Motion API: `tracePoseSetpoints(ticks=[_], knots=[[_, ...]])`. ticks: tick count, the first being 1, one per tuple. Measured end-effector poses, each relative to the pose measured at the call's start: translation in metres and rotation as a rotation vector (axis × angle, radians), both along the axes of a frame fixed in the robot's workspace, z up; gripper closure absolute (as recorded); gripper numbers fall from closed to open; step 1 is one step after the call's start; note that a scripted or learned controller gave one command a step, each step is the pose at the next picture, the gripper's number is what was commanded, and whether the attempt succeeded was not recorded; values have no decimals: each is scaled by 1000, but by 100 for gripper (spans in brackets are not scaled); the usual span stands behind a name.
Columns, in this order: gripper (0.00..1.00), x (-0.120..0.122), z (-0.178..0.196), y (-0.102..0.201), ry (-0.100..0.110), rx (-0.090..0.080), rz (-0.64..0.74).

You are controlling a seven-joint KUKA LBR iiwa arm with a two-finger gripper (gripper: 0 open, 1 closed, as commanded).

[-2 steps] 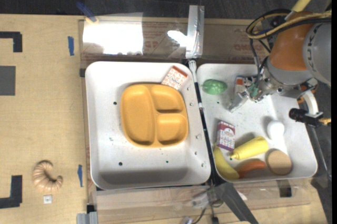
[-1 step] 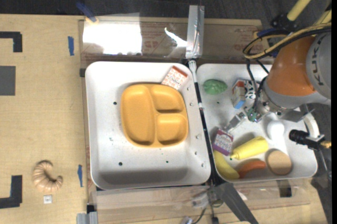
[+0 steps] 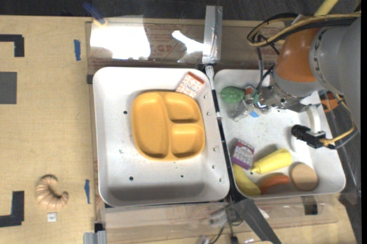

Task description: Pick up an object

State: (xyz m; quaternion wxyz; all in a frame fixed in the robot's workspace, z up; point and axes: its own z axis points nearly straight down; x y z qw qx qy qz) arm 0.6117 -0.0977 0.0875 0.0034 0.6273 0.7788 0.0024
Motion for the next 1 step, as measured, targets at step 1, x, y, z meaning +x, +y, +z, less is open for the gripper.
tracePoseSetpoints(ticks=[1], knots=[[100,2,13,0,-6,-2,2]])
